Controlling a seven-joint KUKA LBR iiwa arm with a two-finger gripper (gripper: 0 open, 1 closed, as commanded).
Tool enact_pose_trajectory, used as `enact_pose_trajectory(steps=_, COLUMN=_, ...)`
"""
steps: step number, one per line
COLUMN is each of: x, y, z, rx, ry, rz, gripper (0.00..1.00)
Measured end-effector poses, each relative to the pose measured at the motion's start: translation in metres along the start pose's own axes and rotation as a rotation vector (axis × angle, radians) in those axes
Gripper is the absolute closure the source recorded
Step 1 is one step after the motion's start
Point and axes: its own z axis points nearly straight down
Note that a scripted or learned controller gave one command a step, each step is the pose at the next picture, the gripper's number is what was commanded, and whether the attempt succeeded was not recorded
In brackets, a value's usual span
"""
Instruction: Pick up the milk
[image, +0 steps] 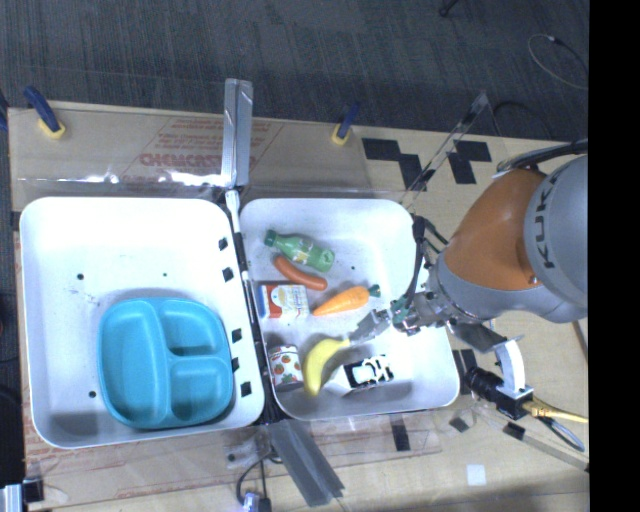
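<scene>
The milk (368, 372) is a small carton with black and white patches. It lies on its side near the front wall of the right bin (436, 375), just right of a banana. My gripper (385, 320) hangs over the right part of that bin, a short way above and behind the milk and just right of the carrot's green end. Nothing shows in its grasp. The grey arm with its orange band reaches in from the right.
The right bin also holds a green bottle (300, 250), a sausage (300, 272), a carrot (342, 300), a red and white carton (284, 300), a banana (320, 362) and a small can (285, 366). A blue divided plate (165, 360) lies in the left bin (60, 230).
</scene>
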Motion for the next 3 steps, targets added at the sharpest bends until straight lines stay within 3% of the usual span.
enact_pose_trajectory(steps=1, x=0.056, y=0.010, z=0.090, rx=-0.001, ry=-0.010, rz=0.244, gripper=0.00)
enact_pose_trajectory(steps=2, x=0.009, y=0.070, z=0.091, rx=0.002, ry=0.001, rz=0.142, gripper=0.00)
enact_pose_trajectory(steps=3, x=0.047, y=0.149, z=0.043, rx=0.002, ry=0.001, rz=0.096, gripper=0.00)
